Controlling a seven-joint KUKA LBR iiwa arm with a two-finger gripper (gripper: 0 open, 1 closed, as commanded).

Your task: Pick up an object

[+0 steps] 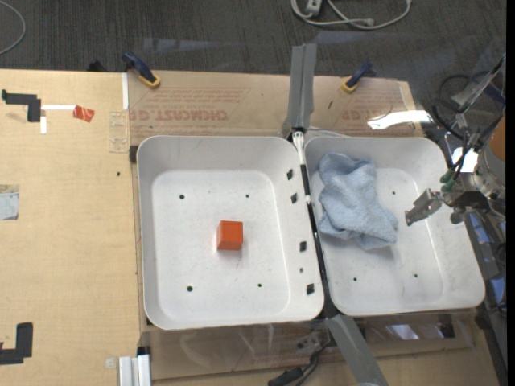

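Note:
An orange-red cube (230, 236) lies near the middle of the left white bin (161, 296). A crumpled light-blue cloth (354, 199) rests in the right bin (418, 296), against its left wall. My gripper (439, 211) hangs over the right side of the right bin, just right of the cloth and apart from it. It is open, and nothing sits between its fingers (420, 208). The cube is far to its left, across the divider between the bins.
A metal bar (302, 95) runs up from the seam between the bins. Clamps (142, 69) hold the cardboard behind them. A wooden board (56, 215) with tape marks lies to the left. Cables (475, 95) cluster at the right by the arm.

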